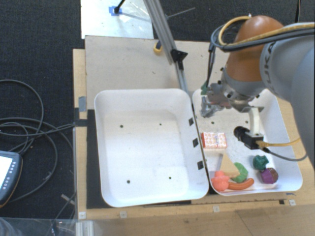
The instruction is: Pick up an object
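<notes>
Far left: tablet-like device (7,173) on dark floor, black cables (34,132) looping beside it. Bench (128,63) is tan board, two white bins side by side on it. Left bin (106,181) holds no objects, only small dark dots on its floor. A grey pole (160,21) slants down from the top and ends near the seam between the bins. Black tabs along that seam.

Right bin (290,146) carries the objects, all clustered at its near end. Pink-and-white block (214,140) lies just right of the seam, flat. Below it a tan wedge-shaped piece (226,167), a green curved piece (241,171) touching it, an orange-red lump (220,182) and a red elongated piece (241,184) along the near rim. Further right a dark green piece (260,162) and a purple piece (268,175), close together.

Arm comes in from the right, orange band above the wrist. Gripper (207,107) hangs over the far part of the right bin, above and apart from the pink-and-white block. Jaws look empty; whether spread or pressed together I cannot tell, too dark and small. A black part with a yellow cable (275,144) sits right of the block.
</notes>
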`<state>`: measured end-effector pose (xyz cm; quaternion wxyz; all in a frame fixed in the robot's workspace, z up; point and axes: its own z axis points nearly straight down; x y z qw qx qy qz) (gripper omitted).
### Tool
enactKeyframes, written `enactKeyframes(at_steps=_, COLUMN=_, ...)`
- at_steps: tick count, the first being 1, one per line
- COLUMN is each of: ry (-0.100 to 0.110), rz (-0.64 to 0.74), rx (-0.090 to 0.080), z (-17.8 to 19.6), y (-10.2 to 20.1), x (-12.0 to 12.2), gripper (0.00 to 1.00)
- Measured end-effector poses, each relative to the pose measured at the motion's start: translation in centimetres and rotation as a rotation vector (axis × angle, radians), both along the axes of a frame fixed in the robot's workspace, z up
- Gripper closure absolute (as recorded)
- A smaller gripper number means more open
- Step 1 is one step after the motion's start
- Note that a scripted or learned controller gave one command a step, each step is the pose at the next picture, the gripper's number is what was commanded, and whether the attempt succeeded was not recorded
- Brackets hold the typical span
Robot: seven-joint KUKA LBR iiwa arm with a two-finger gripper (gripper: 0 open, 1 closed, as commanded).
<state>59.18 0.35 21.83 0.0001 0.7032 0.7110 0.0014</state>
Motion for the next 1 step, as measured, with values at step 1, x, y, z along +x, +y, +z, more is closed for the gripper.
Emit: enactKeyframes(at_steps=1, ry=-0.001, rz=0.000, rx=0.000, z=-0.56, y=5.11, x=1.85, gripper=1.00)
